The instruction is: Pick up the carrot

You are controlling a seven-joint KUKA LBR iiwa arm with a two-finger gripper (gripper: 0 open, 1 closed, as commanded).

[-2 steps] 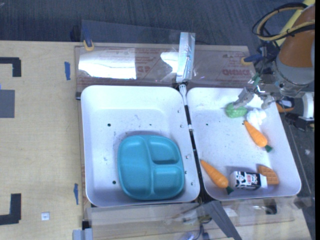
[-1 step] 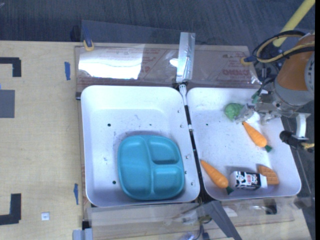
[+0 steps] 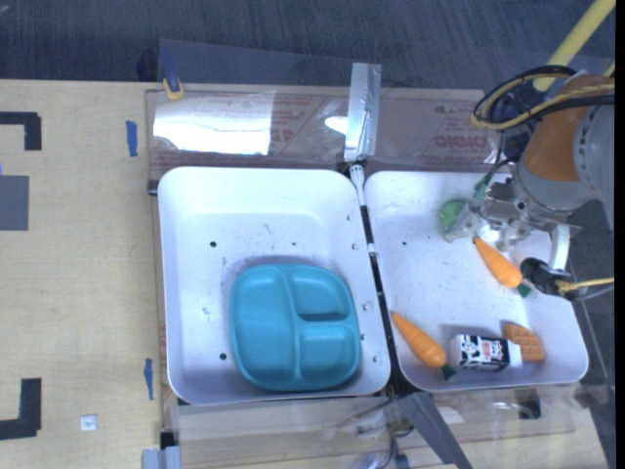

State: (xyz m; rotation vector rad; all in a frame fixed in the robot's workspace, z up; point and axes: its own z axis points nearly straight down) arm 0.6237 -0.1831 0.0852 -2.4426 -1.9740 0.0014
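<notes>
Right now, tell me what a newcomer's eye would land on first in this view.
The teal divided plate stands out first, lying in the left bin. Next come two orange carrots in the right bin: one carrot near the right side just below the gripper, the other carrot near the front beside a black-and-white toy cow. The grey arm with its orange band reaches in from the right.

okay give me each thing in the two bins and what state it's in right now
Blue divided plate: upright in left bin.
Carrot: lying loose beside the gripper.
Second carrot: lying by the divider.
Cow toy: on its side.
Waffle piece: flat.
Green item: too blurred to judge.
</notes>
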